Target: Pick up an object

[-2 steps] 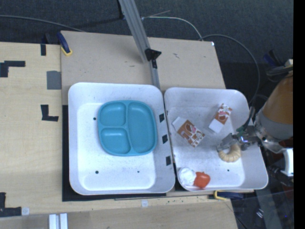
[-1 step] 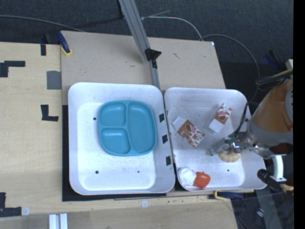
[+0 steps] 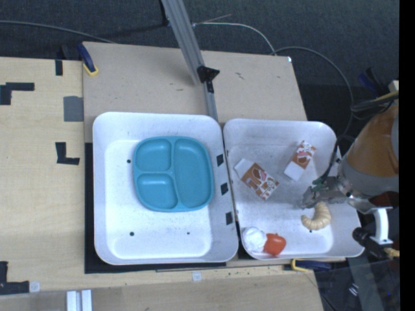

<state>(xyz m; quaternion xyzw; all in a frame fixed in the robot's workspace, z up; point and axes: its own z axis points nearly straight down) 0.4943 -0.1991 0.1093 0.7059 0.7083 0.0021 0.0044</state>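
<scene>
In the right bin (image 3: pixel 259 129) lie several objects: a brown patterned carton (image 3: pixel 257 179) near the middle, a small white and red carton (image 3: pixel 300 160) toward the back right, a tan croissant (image 3: pixel 316 218) at the right, and a red tomato (image 3: pixel 275 243) beside a white ball (image 3: pixel 255 239) at the front edge. My gripper (image 3: pixel 316 195) reaches in from the right, low over the bin floor just behind the croissant. Its dark tip points left, with nothing visibly held.
The left bin (image 3: pixel 110 193) holds a blue divided plate (image 3: pixel 174 173). A grey metal post (image 3: pixel 185 31) slants down to the divider between the bins. The arm's grey and orange body (image 3: pixel 376 154) overhangs the right bin's right rim.
</scene>
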